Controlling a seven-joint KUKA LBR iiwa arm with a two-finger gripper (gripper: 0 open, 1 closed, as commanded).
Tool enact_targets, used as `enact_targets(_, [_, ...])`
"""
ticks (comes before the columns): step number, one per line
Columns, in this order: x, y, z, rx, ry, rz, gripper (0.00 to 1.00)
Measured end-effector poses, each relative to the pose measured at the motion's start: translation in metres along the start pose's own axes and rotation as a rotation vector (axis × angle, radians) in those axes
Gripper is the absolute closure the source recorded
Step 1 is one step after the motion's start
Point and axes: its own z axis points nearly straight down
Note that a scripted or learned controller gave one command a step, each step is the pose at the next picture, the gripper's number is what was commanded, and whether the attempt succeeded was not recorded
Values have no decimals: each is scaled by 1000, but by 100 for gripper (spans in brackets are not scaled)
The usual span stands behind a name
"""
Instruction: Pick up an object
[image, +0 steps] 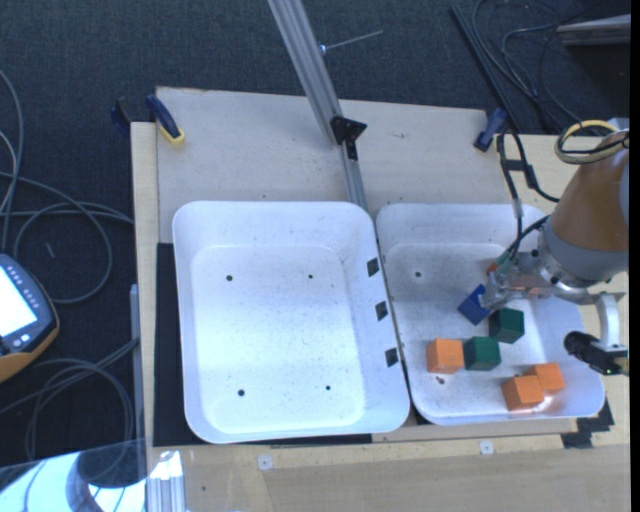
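— Pincer (497, 285) first: where is it, and does it have anything?

— It's low in the right bin (440, 235), at the end of the grey arm (585, 215) coming in from the right. Its tip sits just beside a blue block (471, 305), which lies tilted on the bin floor. Whether it's open, closed or gripping, I cannot tell; the wrist hides it. I'd guess the blue block is the target, since that's where the tip points.

— Start at the near edge, then. What's in there?

— Nearest are two orange blocks (532, 387) touching each other in the near right corner. A little further back, a third orange block (446, 355) sits against a green block (483, 353). Behind those is a darker green block (507, 325), then the blue one beside the tip.

— So the count?

— Three orange, two green, one blue: six blocks, all loose, probably tumbled there for picking. The left bin (270, 225) sits alongside, both on the worktop (260, 135). At its far edge, blue clamps (165, 118) look to be holding the board in place.
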Motion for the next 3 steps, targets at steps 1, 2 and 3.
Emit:
enact_targets(1, [0,0,1,1,0,0,0])
enact_targets(2, [1,12,37,12,2,-1,0])
enact_targets(3, [2,10,27,17,6,-1,100])
